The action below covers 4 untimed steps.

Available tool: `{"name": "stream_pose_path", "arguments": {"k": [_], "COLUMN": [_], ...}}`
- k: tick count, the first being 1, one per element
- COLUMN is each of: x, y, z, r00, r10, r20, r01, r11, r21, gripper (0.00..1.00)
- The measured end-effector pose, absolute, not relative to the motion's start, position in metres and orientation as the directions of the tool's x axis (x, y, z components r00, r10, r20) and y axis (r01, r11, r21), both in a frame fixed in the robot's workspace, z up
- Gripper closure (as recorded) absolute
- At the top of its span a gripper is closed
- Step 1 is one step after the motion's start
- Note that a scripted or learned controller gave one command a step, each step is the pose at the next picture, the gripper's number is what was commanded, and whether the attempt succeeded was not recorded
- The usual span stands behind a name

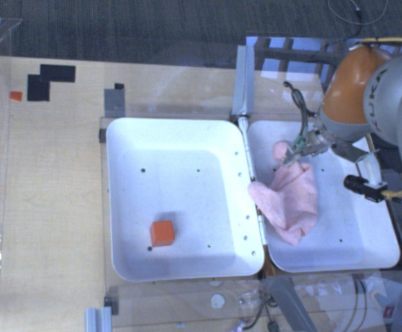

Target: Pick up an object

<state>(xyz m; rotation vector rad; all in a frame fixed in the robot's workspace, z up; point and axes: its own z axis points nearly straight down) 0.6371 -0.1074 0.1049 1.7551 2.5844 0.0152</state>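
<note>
pincer (pixel 299 151): at the far top edge of the pink cloth (pixel 292 198), low over it, tilted toward the cloth's view-left side
pincer state: cannot tell how far open, too small and side-on; touching the cloth's raised top fold or just above it, grip not confirmed
arm (pixel 353 88): grey with orange band, comes in from up and view-right of the cloth
pink cloth: crumpled heap, one fold bunched up at the pincer, the rest spread toward the near side
right bin (pixel 367 251): holds the cloth; cloth sits in its view-left half, and the cloth's view-left corner reaches the rim next to the other bin
left bin (pixel 180 151): just view-left of the cloth, the two rims side by side
orange cube (pixel 162 233): well apart from the cloth, view-left and slightly nearer, on the left bin's floor, nothing touching it
counter (pixel 48 199): pale wood, carries both bins
black blocks (pixel 48 80): flat on the counter, far view-left and beyond the cloth, outside both bins
small orange mark (pixel 16 96): just view-left of the black blocks, farthest from the cloth
</note>
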Motion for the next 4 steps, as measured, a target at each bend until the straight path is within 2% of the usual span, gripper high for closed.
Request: {"name": "stream_pose_path", "arguments": {"k": [1, 2, 3, 4], "x": [0.637, 0.634, 0.657, 0.660], "y": [-0.107, -0.097, -0.088, -0.087], "z": [0.105, 0.089, 0.089, 0.104], "r00": [-0.369, -0.274, -0.254, -0.259], "r10": [0.930, 0.962, 0.967, 0.966], "r20": [-0.009, -0.004, -0.004, -0.008], "r01": [0.929, 0.962, 0.967, 0.966], "r11": [0.369, 0.274, 0.254, 0.259], "r21": [0.018, 0.011, 0.010, 0.021], "gripper": [0.00, 0.00, 0.00, 1.00]}}
